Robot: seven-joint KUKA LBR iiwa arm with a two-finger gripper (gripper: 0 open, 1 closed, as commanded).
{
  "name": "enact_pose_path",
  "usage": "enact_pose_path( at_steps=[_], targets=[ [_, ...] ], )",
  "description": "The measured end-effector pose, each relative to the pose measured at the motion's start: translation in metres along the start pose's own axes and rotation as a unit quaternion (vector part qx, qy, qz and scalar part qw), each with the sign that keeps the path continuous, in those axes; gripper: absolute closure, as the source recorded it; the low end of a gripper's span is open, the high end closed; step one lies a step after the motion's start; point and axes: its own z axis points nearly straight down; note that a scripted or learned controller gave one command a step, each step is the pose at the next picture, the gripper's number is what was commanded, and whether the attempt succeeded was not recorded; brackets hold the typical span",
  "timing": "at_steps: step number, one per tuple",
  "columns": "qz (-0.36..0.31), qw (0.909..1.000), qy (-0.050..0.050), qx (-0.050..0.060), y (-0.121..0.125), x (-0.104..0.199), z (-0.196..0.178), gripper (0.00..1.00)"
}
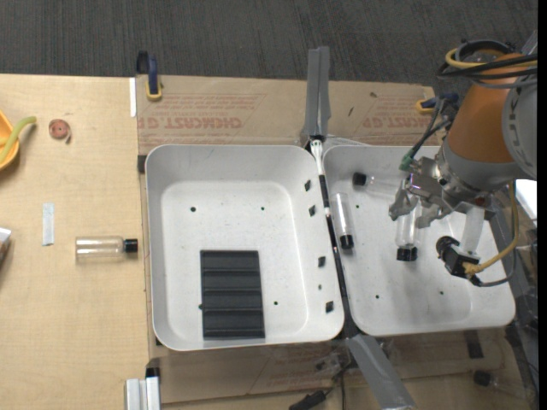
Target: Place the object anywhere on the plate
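Camera view: clear vial [406, 233] pinched upright by gripper [414, 220] over right bin [427, 314]; black ridged plate [231, 295] unreached, placement outstanding.

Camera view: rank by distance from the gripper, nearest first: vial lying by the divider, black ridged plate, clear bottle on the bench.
From the gripper in the right bin:
1. Vial by the divider, right bin's left edge.
2. Black ridged plate, left bin, lower middle.
3. Clear bottle, on the bench left of both bins.

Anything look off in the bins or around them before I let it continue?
One clear bottle lies on its side on the bench, left of both bins. Another bottle lies against the right bin's left wall. The gripper hangs over the right bin, apart from the dark plate in the left bin.
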Motion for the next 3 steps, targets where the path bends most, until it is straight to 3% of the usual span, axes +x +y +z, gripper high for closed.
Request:
enact_pose_path(
  at_steps=[1,2,3],
  targets=[
    [0.000,1.0000,0.000,0.000,0.000,0.000,0.000,0.00],
    [-0.068,0.9977,0.000,-0.001,0.090,-0.001,-0.034,0.00],
    [-0.160,0.9871,0.000,-0.002,0.127,-0.060,-0.040,0.00]
  ],
)
